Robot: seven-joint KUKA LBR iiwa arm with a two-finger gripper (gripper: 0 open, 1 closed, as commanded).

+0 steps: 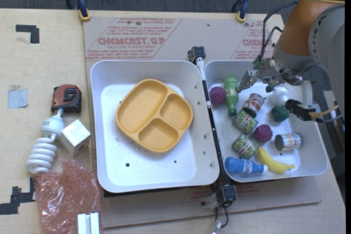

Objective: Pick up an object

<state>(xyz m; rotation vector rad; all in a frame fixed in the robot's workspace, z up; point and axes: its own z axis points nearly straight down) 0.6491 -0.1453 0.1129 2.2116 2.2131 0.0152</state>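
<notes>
Green bottle (231, 95) perhaps just left of jaws.

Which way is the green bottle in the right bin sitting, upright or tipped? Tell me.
Tipped. The green bottle lies on its side on the right bin floor, beside the purple ball.

One fixed cam above bench (49, 63), slanted down, both bins (104, 172) in frame.
</notes>
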